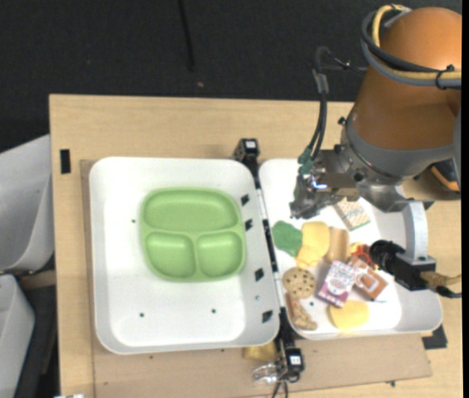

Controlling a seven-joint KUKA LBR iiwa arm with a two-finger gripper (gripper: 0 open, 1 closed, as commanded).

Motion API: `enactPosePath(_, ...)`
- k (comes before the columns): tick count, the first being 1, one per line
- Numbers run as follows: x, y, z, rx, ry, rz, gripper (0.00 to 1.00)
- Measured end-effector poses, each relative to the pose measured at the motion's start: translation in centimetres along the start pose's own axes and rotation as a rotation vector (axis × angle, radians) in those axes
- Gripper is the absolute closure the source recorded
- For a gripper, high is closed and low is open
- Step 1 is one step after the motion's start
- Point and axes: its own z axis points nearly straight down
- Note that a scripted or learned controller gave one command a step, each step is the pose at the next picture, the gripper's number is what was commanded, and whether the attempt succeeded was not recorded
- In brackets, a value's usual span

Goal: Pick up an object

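Observation:
The right bin (280, 181) holds a cluster of small objects: a green piece (287, 236), a yellow block (314, 244), a round cookie (299, 283), a purple-and-white packet (337, 281), a yellow round piece (349, 314), a red-brown item (370, 283) and a small patterned packet (353, 214). My gripper (305, 201) hangs low over the back left part of this bin, just above the green piece and the yellow block. Nothing shows between its fingers.
The left bin (110, 305) carries a green three-compartment plate (191, 232). The arm's big grey and orange body (404, 98) looms over the right bin's back. A tan biscuit-like piece (301, 313) lies by the right bin's front left corner.

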Motion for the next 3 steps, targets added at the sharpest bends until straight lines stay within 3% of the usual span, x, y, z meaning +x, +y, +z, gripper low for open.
enactPosePath(1,3.8,0.0,-2.5,0.014,-0.002,0.002,1.0)
enactPosePath(2,3.5,0.0,-2.3,0.018,-0.004,0.004,0.0)
enactPosePath(3,3.4,0.1,-3.4,0.015,-0.005,-0.003,1.0)
